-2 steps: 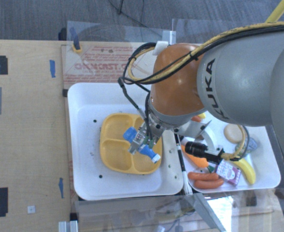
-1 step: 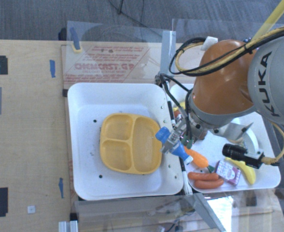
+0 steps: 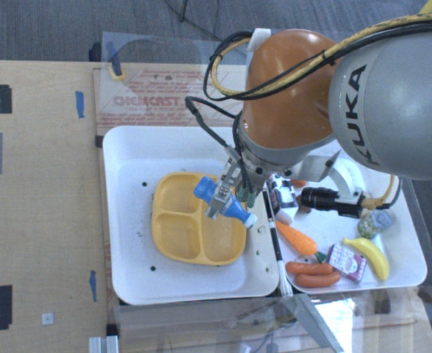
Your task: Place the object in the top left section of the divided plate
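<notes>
1. The grey KUKA arm, with its orange band (image 3: 286, 87), fills the upper right of the frame and reaches down toward the centre.
2. The end effector (image 3: 227, 190) sits over the right edge of the yellow divided plate (image 3: 179, 230), its metal fingers (image 3: 233, 175) pointing down and to the left.
3. A blue object (image 3: 220, 201), seemingly a small plastic bottle lying at a slant, sits right at the fingertips; it looks pinched between them, and the fingers are drawn close around it.
4. The blue object hangs over the plate's right side, across the rim and the large compartment, not over the plate's top left section.
5. The plate lies in the left white bin (image 3: 128, 168), at the frame's centre.
6. The right white bin (image 3: 414, 263) holds a carrot (image 3: 297, 237), a sausage (image 3: 313, 273), a banana (image 3: 374, 257) and a pink carton (image 3: 346, 262).
7. Both bins rest on the wooden surface (image 3: 40, 212).
</notes>
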Controlling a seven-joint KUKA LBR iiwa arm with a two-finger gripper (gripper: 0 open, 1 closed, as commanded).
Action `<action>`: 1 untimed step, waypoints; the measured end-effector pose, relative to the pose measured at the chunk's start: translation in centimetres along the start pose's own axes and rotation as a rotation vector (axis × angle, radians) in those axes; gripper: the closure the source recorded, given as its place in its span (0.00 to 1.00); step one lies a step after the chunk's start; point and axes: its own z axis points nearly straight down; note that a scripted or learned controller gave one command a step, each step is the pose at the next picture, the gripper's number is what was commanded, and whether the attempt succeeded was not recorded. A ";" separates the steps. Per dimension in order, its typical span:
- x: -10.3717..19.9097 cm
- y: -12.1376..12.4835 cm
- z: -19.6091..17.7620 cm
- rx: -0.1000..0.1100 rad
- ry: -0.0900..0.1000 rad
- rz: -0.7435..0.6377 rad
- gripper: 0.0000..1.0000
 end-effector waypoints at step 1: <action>-1.4 -5.5 2.5 0.003 0.004 -0.105 1.00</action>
